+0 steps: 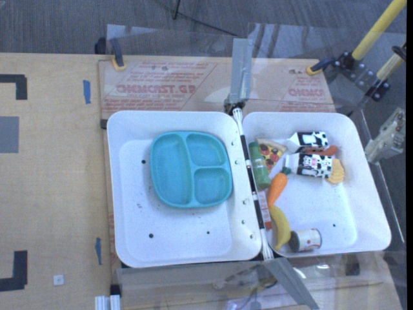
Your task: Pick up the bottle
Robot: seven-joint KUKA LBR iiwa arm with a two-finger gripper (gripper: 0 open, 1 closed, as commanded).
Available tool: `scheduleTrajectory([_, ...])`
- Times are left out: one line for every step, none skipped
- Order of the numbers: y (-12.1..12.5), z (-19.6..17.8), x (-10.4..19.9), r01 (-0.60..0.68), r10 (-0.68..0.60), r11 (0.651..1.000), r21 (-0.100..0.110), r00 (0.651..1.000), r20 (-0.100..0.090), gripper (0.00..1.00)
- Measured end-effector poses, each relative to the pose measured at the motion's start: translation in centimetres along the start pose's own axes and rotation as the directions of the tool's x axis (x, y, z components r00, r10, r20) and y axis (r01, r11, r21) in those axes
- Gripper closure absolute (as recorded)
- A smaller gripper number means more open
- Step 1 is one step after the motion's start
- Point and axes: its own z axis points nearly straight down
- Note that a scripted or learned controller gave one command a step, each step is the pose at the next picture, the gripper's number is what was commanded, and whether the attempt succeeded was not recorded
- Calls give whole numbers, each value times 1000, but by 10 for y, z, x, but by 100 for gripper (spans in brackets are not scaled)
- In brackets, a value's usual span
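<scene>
The green plastic bottle (260,165) lies along the left wall of the right shallow white bin (368,221), beside a pizza-slice toy (271,152) and above an orange carrot (277,188). A teal divided plate (191,169) rests in the left white bin (129,231). The pale end effector (387,137) hovers just outside the right bin's right edge; its state cannot be told.

Teal plate (191,168) in L bin; carrot (277,188), banana (281,225) in R.

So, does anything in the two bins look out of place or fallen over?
Nothing is spilled. In the right white bin, the green plastic bottle lies on its side against the left wall, and a small can lies tipped beside the yellow banana.
</scene>
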Motion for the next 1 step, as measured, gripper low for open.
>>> scheduleTrajectory([14,-37,-33,458,-458,889,1,889,6,100])
